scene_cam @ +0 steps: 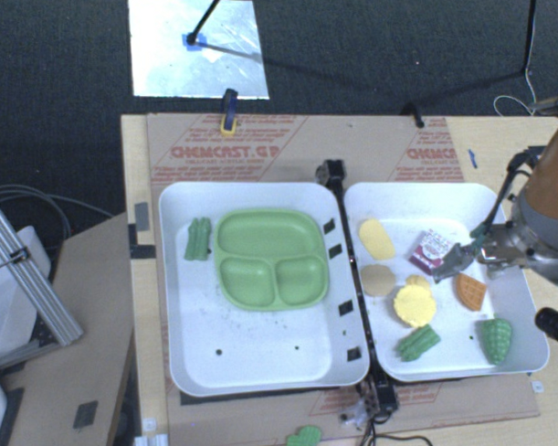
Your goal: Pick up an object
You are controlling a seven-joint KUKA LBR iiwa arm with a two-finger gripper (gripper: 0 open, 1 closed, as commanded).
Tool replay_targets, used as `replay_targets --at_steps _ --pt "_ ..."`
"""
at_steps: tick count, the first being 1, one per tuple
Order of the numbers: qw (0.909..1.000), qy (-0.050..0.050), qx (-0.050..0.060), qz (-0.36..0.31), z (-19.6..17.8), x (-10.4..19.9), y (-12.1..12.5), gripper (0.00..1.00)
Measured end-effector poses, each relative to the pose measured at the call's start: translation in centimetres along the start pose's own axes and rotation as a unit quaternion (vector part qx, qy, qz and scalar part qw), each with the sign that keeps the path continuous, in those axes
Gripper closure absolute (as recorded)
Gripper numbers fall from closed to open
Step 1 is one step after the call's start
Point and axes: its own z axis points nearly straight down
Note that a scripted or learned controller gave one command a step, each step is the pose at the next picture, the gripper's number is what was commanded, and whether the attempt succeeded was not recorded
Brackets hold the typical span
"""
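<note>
The gripper hangs low over the right bin, reaching in from the right edge. Whether it is open or shut, I cannot tell from here. The nearest candidate is the pink packet, touching or just up-left of the tip, lying tilted. The orange piece sits just below the tip, and the yellow disc lies further down-left.

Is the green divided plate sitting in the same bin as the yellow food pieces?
No, the green divided plate lies in the left bin, while the yellow pieces lie in the right bin.
</note>
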Motion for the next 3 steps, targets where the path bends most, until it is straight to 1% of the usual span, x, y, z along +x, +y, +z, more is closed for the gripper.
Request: replay_targets --at_steps 1,2,3 --pt "1.0000 0.001 0.007 0.001 3.1 0.9 -0.2 0.00" --pt "1.0000 0.001 0.005 0.000 1.9 0.8 -0.1 1.00" --pt "1.0000 0.001 0.005 0.000 1.9 0.8 -0.1 0.00"
